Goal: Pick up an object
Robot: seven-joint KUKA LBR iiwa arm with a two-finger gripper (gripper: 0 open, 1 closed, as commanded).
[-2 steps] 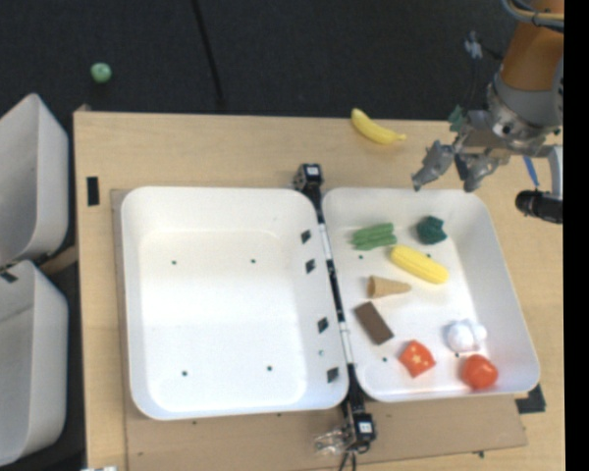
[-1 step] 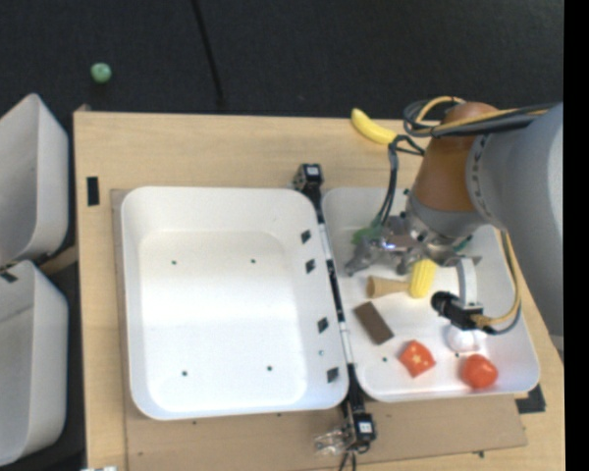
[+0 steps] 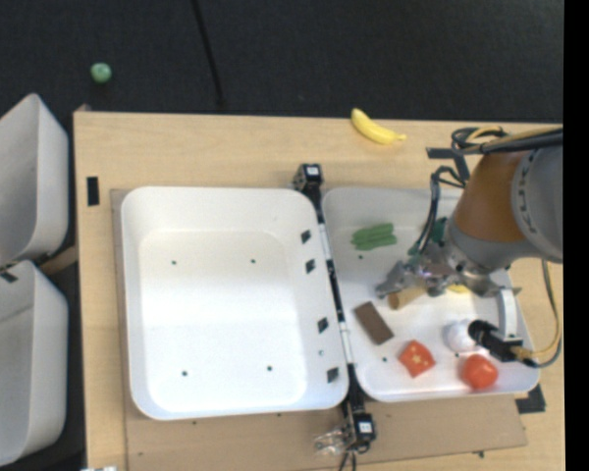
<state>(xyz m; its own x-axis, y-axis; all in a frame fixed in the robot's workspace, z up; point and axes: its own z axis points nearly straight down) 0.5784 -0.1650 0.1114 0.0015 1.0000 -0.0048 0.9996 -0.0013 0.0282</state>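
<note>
Whether the jaws are open or closed cannot be told — the gripper (image 3: 404, 285) sits low in the right bin (image 3: 346, 209), right of centre. Around it: green object (image 3: 374, 235) above, brown block (image 3: 374, 322) below-left, red pieces lower right.

End effector (image 3: 404, 285) above right bin (image 3: 346, 216)

Robotics lab: wooden bench (image 3: 98, 361), 2 white bins (image 3: 226, 302), cabled robot arm (image 3: 501, 204).

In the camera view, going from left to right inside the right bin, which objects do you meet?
Brown block → green object → red cube → red ball.
</note>
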